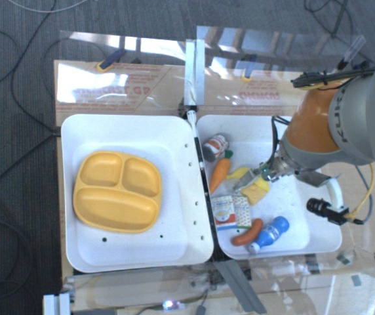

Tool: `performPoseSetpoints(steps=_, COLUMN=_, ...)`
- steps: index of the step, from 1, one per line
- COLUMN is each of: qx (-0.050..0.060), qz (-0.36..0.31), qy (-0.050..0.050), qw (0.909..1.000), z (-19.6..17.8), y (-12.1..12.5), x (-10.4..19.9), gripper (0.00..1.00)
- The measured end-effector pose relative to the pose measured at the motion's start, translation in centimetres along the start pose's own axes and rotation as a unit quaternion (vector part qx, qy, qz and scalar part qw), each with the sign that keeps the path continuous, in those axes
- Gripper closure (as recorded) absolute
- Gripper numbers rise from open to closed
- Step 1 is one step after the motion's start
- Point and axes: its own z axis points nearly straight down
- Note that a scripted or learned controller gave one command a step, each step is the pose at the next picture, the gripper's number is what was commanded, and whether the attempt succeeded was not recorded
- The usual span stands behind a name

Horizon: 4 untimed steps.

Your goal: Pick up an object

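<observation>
The right bin (318,238) holds several small things. My gripper (267,172) is low in its middle, right above a yellow wedge (257,191) and next to a smaller yellow piece (238,174). An orange carrot (219,174) lies to the left of it, with a small red and white can (215,146) further back. Toward the front are a white printed packet (231,210), a red sausage (247,231) and a blue bottle (270,233). I cannot see whether anything is held.
A yellow divided plate (117,190) lies in the left bin (174,241). The grey arm with its orange band (312,120) comes in from the right over the right bin's back corner. A black cable fitting (325,209) hangs near the right rim.
</observation>
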Motion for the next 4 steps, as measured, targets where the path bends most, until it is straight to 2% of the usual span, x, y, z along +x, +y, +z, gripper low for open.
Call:
performPoseSetpoints(steps=1, qx=0.0, qz=-0.07, qy=0.0, qw=0.9975, z=0.1, y=3.6, x=1.0, gripper=0.0)
performPoseSetpoints(steps=2, qx=-0.003, qz=-0.069, qy=-0.002, qw=0.9976, z=-0.8, y=3.8, x=0.9, gripper=1.0)
performPoseSetpoints(steps=3, qx=-0.002, qz=-0.069, qy=-0.002, qw=0.9976, z=-0.8, y=3.7, x=0.8, gripper=0.0)
performPoseSetpoints(steps=4, qx=-0.004, qz=-0.072, qy=0.002, qw=0.9974, z=-0.1, y=-0.8, x=0.3, gripper=0.0)
